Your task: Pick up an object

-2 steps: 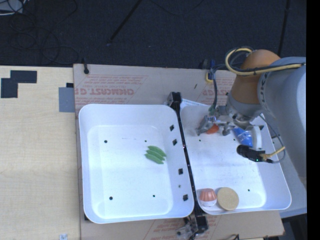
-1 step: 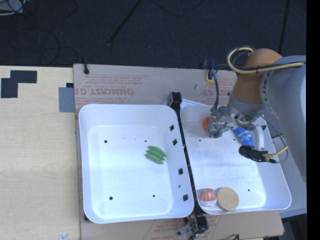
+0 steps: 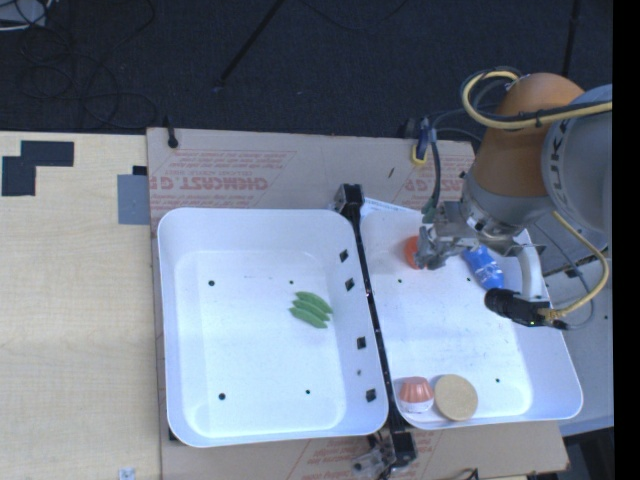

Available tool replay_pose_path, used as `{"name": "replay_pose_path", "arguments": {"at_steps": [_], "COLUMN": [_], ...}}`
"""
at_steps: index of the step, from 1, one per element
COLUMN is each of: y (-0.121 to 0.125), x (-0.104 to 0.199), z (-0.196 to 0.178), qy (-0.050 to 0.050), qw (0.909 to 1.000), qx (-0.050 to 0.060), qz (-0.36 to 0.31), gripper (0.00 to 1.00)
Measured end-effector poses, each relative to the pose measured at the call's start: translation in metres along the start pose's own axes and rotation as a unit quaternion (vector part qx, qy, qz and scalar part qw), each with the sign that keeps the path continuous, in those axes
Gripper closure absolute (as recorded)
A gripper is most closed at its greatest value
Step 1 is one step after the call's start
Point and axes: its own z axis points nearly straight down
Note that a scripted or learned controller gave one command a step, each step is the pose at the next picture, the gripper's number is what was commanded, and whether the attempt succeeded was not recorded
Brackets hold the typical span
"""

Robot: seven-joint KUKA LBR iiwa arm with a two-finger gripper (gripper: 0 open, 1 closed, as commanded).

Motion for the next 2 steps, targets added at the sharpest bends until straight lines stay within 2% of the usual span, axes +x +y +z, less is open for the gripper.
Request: {"name": "replay_pose_path", "arguments": {"at_steps": [1,2], "y": [-0.025,-0.023], "x": [-0.009,-0.011], "z": [0.093,0.078], "qy": [0.0,0.0], "qw": [1.0,1.0], "qx": [0.007,0.004], "qz": [0.002,0.004], "gripper": [1.0,1.0]}}
